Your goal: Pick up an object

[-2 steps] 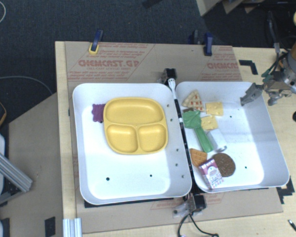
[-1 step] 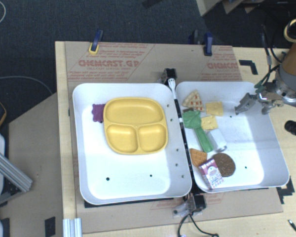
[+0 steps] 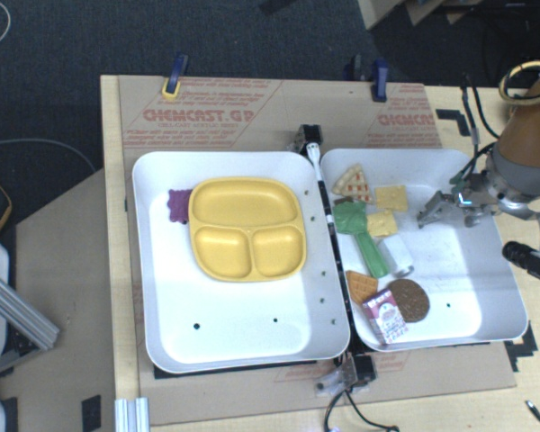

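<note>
The gripper (image 3: 452,207), fingers spread and holding nothing, hovers at the right bin's (image 3: 486,322) upper right, apart from the food toys (image 3: 371,241) heaped along its left wall, probably lining up for a pick there.

The bins (image 3: 162,241) are white. The tray (image 3: 247,228) is yellow, the scrap (image 3: 177,204) at its left edge purple. The right bin contains a green piece (image 3: 364,237), yellow block (image 3: 391,197), brown disc (image 3: 411,299) and red-and-white packet (image 3: 386,318).
</note>
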`<state>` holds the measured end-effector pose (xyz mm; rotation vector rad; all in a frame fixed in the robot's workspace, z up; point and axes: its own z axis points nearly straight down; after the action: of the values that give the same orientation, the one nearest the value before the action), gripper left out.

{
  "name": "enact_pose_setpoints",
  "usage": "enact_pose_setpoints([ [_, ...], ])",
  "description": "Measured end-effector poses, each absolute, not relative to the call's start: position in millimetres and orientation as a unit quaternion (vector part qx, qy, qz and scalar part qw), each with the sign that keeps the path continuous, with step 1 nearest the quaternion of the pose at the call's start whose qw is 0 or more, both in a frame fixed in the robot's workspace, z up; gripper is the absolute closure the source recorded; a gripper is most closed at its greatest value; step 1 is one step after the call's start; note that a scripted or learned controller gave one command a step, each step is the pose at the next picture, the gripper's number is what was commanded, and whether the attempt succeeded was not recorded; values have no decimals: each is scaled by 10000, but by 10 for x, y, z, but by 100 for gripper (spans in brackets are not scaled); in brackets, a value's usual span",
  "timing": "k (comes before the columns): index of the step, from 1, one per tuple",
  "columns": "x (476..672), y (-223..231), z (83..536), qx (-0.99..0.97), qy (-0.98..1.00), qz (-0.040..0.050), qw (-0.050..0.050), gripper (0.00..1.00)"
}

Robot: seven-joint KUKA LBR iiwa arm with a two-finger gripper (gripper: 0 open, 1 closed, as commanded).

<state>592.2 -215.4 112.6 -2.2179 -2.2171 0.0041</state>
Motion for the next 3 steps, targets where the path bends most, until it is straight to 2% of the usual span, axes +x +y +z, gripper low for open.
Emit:
enact_pose_setpoints([
  [1,5930,-2123,838,-7063,-7079,-9,34,0],
  [2,5934,-2139,956,-7066,-7077,-5,6,100],
  [3,5948,-2159,1390,-7069,-7073,-12,-33,100],
])
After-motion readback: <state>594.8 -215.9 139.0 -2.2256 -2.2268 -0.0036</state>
